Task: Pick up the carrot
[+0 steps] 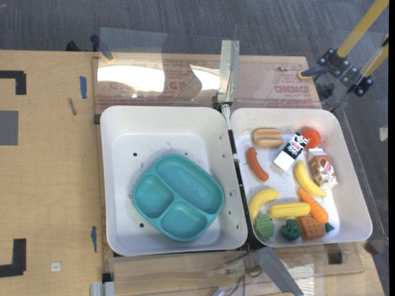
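Carrot first: the small orange tapered plastic carrot (313,206) lies in the right white shallow bin (352,165), toward its lower right, slanting from upper left down to lower right. It looks like a hollow toy, so probably light, stiff and a little slick, likely to skid or roll if nudged off centre. The best hold seems to be across its thicker middle, fingers closing square to its long axis.

Room around it is tight. A yellow plastic banana (306,177) sits just above it, a yellow corn cob (289,210) touches or nearly touches its left side, and a brown waffle-textured block (311,227) lies just below its tip. The clearest side is to the right, toward the bin wall, though that wall is near enough to catch a finger. A green broccoli toy (265,225) and a dark green leafy toy (290,229) crowd the lower edge further left.

The left white bin (117,134) carries a teal divided plastic plate (178,196) with open floor around it. Both bins rest on the tan desk (43,165).

The tool's state I cannot tell, nor whether it has hold of anything; the carrot itself lies free in the bin.
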`<action>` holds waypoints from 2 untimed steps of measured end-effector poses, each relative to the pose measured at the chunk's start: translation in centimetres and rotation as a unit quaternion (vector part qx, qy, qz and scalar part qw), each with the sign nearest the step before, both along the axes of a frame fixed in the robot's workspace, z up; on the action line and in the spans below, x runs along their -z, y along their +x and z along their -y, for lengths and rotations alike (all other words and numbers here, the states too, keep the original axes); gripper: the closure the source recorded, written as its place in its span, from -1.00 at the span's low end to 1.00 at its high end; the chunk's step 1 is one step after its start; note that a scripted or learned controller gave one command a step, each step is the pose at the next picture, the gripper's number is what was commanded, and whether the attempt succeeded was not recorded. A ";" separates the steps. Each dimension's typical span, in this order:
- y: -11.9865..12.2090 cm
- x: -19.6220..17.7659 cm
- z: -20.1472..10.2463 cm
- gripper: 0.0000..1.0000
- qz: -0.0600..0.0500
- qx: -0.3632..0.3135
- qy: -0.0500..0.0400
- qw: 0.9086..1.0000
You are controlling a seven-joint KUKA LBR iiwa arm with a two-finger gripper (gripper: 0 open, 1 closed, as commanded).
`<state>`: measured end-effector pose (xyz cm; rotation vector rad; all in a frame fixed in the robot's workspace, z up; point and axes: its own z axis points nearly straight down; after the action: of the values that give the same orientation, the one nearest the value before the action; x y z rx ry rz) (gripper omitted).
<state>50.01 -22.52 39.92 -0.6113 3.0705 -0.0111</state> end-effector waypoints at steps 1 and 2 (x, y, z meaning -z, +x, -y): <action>0.1 0.2 -0.2 -1.00 -0.001 -0.001 0.001 1.000; -1.2 13.3 -0.3 -1.00 -0.009 -0.027 0.005 1.000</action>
<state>48.80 -22.19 26.59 -0.6982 3.0669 0.0099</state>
